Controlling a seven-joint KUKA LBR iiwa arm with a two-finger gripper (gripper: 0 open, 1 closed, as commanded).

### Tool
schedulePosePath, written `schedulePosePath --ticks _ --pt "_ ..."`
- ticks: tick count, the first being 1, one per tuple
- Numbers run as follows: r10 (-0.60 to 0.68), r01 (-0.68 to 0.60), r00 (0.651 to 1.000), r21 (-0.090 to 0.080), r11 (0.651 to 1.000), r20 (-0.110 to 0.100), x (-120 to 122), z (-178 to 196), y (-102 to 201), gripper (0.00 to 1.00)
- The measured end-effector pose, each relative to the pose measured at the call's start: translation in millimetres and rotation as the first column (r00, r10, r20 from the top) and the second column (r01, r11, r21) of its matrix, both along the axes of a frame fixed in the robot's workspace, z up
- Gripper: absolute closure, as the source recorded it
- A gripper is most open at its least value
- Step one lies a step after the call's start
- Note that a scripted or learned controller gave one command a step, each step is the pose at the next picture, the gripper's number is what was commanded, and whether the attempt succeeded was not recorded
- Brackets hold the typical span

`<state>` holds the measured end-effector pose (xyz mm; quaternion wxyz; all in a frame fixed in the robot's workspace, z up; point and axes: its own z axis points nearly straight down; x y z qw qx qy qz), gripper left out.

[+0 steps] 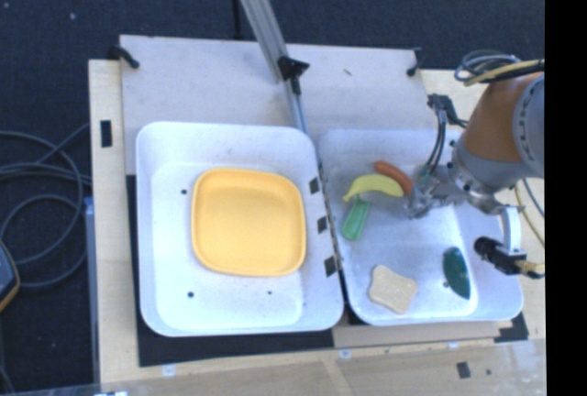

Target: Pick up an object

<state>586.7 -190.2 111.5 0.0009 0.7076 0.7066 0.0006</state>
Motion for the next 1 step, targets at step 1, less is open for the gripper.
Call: schedulePosePath --ticks 1 --pt "0.001 -0.001 1.0 -0.001 1.0 0.002 2.4 42.6 -1.3 1.0"
